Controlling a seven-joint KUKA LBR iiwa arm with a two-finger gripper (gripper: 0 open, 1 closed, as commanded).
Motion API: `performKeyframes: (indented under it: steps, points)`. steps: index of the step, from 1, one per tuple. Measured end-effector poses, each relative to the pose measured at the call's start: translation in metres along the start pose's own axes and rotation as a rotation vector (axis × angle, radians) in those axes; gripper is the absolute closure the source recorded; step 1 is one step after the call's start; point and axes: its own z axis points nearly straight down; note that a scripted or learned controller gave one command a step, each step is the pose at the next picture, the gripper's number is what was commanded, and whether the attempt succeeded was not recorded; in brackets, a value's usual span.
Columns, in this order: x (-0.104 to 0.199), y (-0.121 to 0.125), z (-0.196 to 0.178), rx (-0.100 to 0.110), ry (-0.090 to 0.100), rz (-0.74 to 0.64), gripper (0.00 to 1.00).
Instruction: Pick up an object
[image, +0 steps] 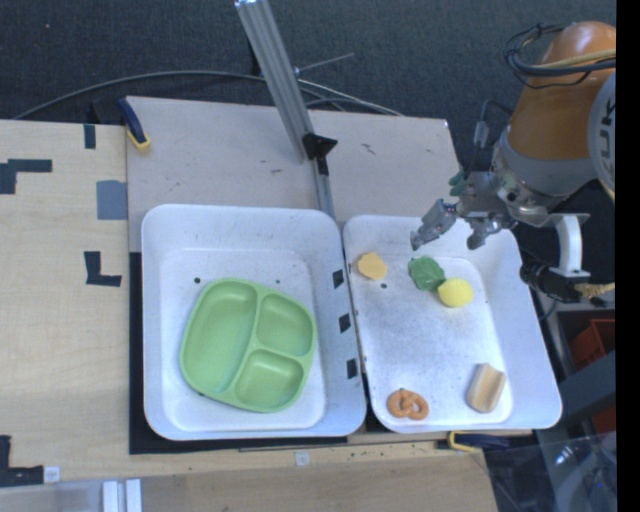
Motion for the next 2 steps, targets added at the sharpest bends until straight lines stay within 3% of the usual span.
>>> performKeyframes:
  steps: [1, 2]
  points:
    - [0.0, 0.0, 0.0, 0.0, 0.0, 0.0, 0.0]
    - [-0.008, -0.006, 0.05, 0.005, -0.001, 0.002, 0.0]
